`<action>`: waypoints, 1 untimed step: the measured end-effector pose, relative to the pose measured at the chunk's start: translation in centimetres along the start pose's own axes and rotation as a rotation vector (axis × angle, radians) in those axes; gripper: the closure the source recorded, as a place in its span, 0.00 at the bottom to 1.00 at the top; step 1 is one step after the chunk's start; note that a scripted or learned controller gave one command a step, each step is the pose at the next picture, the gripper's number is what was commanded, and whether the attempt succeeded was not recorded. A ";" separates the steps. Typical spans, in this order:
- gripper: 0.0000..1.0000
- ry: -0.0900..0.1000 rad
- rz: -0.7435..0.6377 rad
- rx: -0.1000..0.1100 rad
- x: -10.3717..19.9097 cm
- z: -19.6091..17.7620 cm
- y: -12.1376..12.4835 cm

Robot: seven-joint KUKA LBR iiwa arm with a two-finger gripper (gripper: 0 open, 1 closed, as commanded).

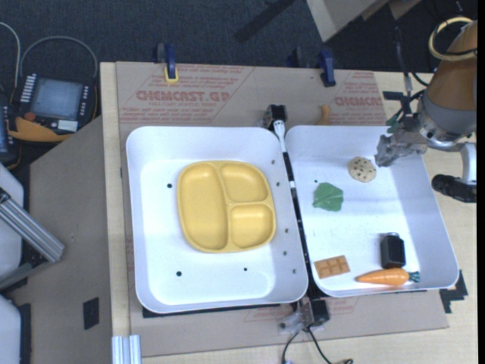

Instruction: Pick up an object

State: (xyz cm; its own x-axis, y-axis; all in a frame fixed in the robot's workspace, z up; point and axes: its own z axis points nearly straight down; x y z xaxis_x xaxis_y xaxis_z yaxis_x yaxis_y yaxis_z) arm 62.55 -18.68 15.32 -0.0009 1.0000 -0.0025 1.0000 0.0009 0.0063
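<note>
In the right bin [424, 203] lie a round cookie [362, 169], a green leaf-shaped piece [329, 196], a small black block [392, 249], a brown cracker [331, 266] and an orange carrot [386, 277]. My gripper [386, 153] hangs over the bin's far right part, just right of the cookie and a little above it. Nothing shows between its fingers. The arm's orange band sits above it at the right edge.
The left bin [151, 203] holds a yellow divided plate [226, 204]. A black divider strip [288, 180] runs between the two bins. Clamps sit on the cardboard's far edge, and a pendant with cables lies off the bench to the left.
</note>
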 end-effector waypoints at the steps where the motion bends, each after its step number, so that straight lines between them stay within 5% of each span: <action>1: 1.00 -0.001 0.000 -0.001 -0.4 -4.5 0.5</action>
State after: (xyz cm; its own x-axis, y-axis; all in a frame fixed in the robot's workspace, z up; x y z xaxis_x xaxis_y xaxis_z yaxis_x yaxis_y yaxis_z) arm 63.00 -19.03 19.79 -0.0008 1.0000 -0.0031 1.0000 0.0008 0.0075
